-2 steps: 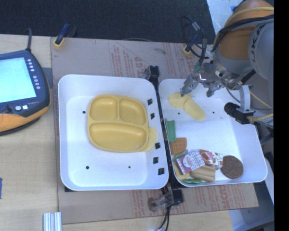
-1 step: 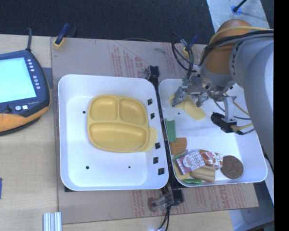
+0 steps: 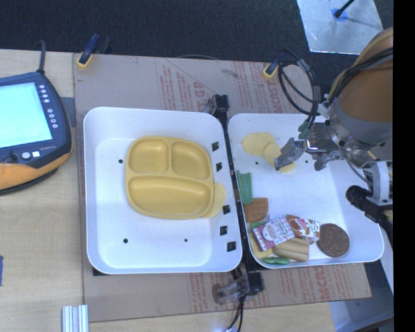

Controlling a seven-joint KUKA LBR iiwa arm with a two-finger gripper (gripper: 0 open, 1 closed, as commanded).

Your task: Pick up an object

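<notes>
Smooth white bins (image 3: 104,185), yellow compartment tray (image 3: 169,177)

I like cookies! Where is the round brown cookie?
The round brown cookie lies in the right bin, near its front right corner, just right of the red snack packet.

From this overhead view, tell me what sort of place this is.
Most likely a robotics lab bench set up for grasping trials. Two white bins sit clamped side by side on cardboard, a teach pendant lies at the left, and the arm's gripper hangs over toy food.
</notes>
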